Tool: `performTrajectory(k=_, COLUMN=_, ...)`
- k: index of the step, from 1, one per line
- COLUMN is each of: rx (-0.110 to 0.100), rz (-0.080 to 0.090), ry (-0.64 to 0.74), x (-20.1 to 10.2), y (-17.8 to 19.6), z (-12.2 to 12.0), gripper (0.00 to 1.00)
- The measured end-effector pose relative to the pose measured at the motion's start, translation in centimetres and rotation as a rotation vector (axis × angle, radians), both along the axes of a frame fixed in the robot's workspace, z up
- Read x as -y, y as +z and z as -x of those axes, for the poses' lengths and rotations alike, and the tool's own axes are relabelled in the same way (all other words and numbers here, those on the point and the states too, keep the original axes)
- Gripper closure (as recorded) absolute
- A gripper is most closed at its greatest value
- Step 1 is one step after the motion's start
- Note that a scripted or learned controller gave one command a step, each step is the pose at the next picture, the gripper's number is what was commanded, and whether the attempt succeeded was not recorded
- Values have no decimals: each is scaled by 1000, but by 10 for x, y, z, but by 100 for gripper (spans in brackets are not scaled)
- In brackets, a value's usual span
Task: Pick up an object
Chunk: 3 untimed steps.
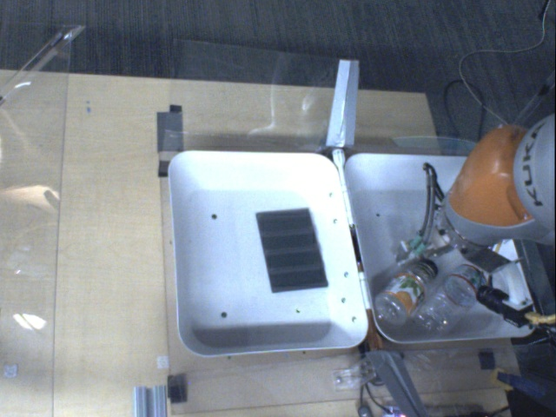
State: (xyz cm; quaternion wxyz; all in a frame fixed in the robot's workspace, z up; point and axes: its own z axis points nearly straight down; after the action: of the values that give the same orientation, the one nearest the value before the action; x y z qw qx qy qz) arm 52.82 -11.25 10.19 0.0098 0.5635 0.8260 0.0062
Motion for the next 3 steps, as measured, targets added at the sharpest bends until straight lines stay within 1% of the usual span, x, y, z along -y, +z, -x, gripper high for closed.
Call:
performTrajectory(k=1, rx=0, rz=0, ry=0, x=0, y=0, z=0, gripper=0)
performTrajectory(k=2, rx=-11, rz=-3, ry=-171, x=-20, y=-13, z=-27, gripper=0)
performTrajectory(k=3, rx=-14, rz=-3, ry=-178, x=-25, y=-15, z=-114, gripper=0)
